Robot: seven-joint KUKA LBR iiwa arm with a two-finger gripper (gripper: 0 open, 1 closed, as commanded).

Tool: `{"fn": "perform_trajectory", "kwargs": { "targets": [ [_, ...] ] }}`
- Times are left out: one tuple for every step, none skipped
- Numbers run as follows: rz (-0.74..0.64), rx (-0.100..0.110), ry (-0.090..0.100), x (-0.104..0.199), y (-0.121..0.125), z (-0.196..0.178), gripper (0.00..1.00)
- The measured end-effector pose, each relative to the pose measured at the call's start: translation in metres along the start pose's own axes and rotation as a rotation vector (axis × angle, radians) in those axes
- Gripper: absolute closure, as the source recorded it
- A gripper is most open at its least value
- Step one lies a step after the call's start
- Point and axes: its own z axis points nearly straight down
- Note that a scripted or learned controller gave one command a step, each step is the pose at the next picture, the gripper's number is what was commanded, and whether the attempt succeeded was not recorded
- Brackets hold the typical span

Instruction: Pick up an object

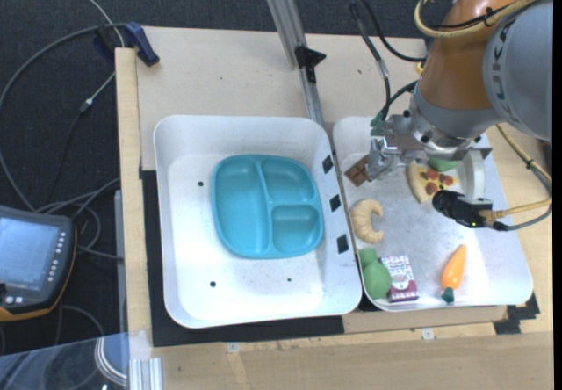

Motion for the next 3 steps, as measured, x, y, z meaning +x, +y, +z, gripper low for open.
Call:
{"fn": "perform_trajectory", "kwargs": {
  "targets": [
    [0.002,-0.001,-0.001,0.037,0.04,0.001,1.0],
    [0.002,0.0,0.0,0.079,0.061,0.0,1.0],
    [0.001,-0.001,0.0,0.121,0.087,0.001,1.0]
  ]
}}
